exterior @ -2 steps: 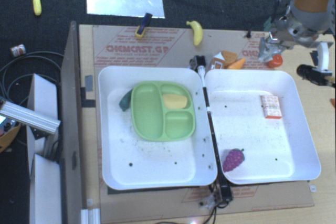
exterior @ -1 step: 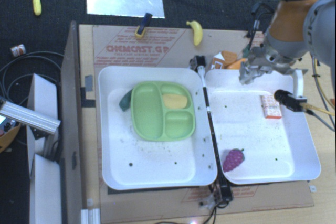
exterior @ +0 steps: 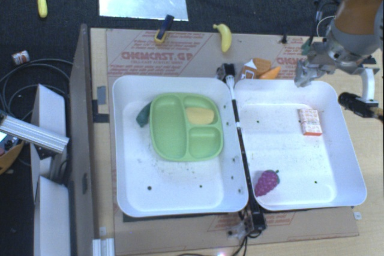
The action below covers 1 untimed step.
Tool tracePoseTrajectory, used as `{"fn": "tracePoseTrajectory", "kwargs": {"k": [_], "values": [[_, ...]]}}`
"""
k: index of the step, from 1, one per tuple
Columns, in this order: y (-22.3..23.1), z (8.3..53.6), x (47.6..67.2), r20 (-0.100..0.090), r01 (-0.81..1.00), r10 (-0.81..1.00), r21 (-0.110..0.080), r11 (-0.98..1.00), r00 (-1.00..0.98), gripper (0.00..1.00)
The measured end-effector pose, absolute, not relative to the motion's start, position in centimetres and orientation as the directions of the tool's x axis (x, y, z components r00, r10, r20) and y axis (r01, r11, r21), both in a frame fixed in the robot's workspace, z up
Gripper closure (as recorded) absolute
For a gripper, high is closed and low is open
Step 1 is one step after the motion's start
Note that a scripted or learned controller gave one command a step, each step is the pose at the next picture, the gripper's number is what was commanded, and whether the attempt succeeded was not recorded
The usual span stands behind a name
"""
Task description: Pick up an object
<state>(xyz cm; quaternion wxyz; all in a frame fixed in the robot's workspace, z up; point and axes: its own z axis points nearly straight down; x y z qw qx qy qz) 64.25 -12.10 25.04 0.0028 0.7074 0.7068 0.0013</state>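
You are looking at a divided tray [exterior: 180, 144] lying in the left bin [exterior: 129, 189], with a food piece [exterior: 200, 115] sitting in its upper right compartment. A small box [exterior: 309, 122] and grapes [exterior: 267, 182] are lying well apart in the right bin [exterior: 342, 189].

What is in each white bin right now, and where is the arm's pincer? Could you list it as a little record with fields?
left bin: green divided tray with a yellow piece in its upper right compartment; dark green thing at the tray's left edge
right bin: small red and white box; purple grape bunch
pincer: above the right bin's far edge, holding nothing visible
outside the bins: banana on the board behind them
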Motion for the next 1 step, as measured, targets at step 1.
{"fn": "tracePoseTrajectory", "kwargs": {"k": [1], "values": [[-13.06,27.01,67.05,-0.001,1.000,1.000,0.007,0.005,-0.005,1.00]]}}
